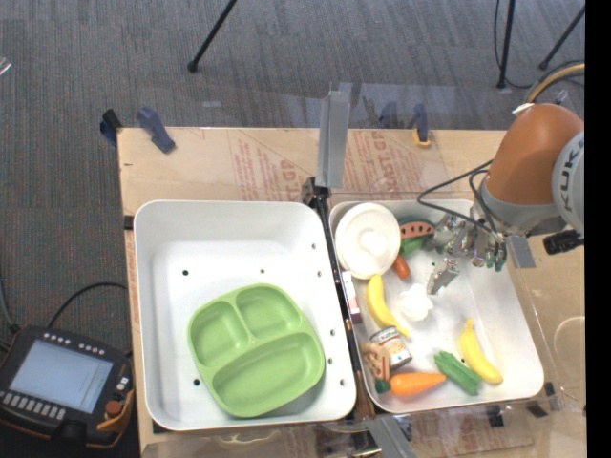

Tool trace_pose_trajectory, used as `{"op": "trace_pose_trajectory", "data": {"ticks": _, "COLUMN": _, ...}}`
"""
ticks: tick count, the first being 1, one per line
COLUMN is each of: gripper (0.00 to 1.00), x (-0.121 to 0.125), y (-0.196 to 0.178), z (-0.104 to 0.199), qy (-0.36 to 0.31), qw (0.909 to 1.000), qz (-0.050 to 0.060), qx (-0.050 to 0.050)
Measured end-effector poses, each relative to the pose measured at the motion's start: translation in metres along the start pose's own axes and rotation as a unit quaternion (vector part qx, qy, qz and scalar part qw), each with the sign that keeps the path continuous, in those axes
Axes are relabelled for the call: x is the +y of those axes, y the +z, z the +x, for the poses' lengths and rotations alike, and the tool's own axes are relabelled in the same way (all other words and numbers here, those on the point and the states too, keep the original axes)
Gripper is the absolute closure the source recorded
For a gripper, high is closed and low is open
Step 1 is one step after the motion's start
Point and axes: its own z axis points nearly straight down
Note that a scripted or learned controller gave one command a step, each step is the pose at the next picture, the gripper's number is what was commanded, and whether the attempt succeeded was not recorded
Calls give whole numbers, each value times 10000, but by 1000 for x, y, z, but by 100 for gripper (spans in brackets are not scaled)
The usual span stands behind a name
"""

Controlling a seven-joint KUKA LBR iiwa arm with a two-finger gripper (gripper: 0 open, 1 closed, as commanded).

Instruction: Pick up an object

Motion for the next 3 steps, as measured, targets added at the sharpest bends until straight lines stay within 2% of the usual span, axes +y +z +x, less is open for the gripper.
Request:
{"op": "trace_pose_trajectory", "data": {"ticks": 1, "gripper": 0, "x": 36, "y": -1, "z": 19, "qy": -1000, "qw": 9949, "qz": 59, "qx": -84}}
{"op": "trace_pose_trajectory", "data": {"ticks": 2, "gripper": 0, "x": -17, "y": -1, "z": 57, "qy": -801, "qw": 9967, "qz": 65, "qx": -80}}
{"op": "trace_pose_trajectory", "data": {"ticks": 3, "gripper": 0, "x": -5, "y": 0, "z": 166, "qy": -318, "qw": 9994, "qz": 59, "qx": -101}}
